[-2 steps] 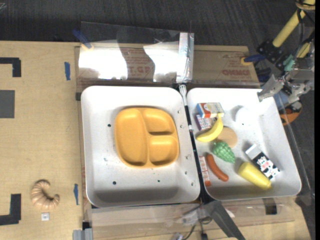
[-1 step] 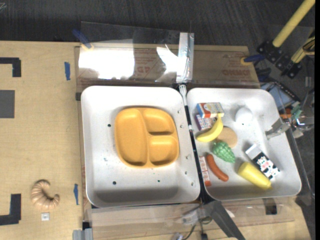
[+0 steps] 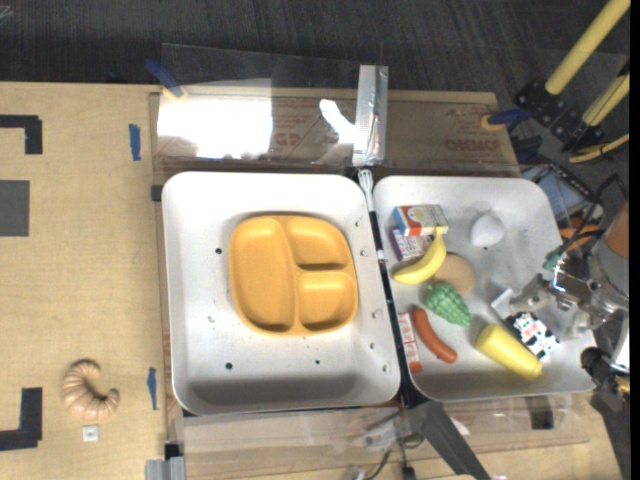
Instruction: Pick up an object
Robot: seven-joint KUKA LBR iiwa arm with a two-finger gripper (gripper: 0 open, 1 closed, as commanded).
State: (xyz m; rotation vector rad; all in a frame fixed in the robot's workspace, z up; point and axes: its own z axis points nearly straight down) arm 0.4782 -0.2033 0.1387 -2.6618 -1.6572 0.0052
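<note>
Since nothing sits between the jaws (image 3: 556, 290), which hover at the right bin's (image 3: 520, 200) right edge with a spread I cannot tell, the pick looks not yet done. Nearest them lie a yellow corn cob (image 3: 508, 350) and a small black-and-white block (image 3: 535, 333), both loose on the bin floor.

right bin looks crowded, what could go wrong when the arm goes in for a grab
1. The toys lie packed together: the banana touches the carton, and the green toy sits against the hot dog, so a grab may nudge neighbours or catch two.
2. The gripper hangs by the right bin rim, risking a scrape.
</note>
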